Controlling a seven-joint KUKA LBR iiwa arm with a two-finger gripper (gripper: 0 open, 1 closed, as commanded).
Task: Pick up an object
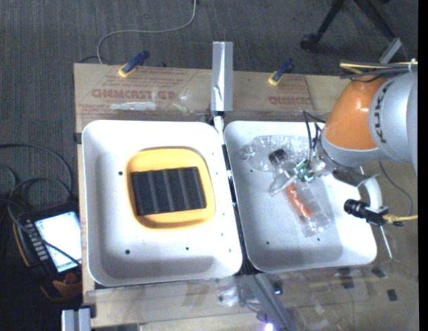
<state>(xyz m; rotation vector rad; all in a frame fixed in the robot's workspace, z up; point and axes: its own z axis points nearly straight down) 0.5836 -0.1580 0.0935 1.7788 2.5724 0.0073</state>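
Two shallow white plastic bins with rounded corners sit side by side on the counter (90, 92), whose brown cardboard-like surface carries faded red print along its back edge. The left bin (103, 240) holds a yellow tray (139, 216) of rounded rectangular shape, lying flat near the bin's middle, with a dark ribbed insert (167, 190) of parallel slats set into its top.

The right bin (269, 250) holds a crumpled clear plastic bag (314, 216), glossy and wrinkled, stretching from the bin's back-left part toward its middle. An orange piece (295, 198) shows through the film near the centre of the bin, and a small dark round item (277, 156) lies within the crinkled film nearer the bin's back edge.

The grey arm with its smooth orange band (352, 119) comes in over the right bin's back-right corner. The end effector (305, 171) hangs low over the bag near the bin's middle, just behind the orange piece; whether its fingers are apart or together I cannot tell, as the arm's body and the shiny film obscure them.

Two blue-and-yellow clamps (133, 63) grip the counter's back edge, and a narrow grey metal post (221, 78) stands between the bins at the back.
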